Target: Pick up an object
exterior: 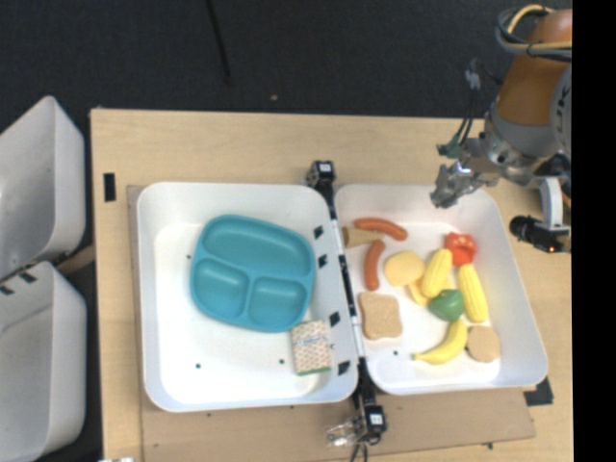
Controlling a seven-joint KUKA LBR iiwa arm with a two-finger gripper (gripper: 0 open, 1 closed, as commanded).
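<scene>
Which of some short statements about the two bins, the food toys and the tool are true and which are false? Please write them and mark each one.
1. The blue divided plate lies in the left bin. True.
2. The banana lies on the blue divided plate. False: it lies in the right bin, near its front edge.
3. The tool hangs over the far edge of the right bin. True.
4. The tool holds a sausage. False: both sausages lie on the bin floor, apart from the tool.
5. The bread slice lies in the right bin, near the divider between the bins. True.
6. The small patterned packet lies among the food toys. False: it lies in the left bin, at its front right corner.
</scene>
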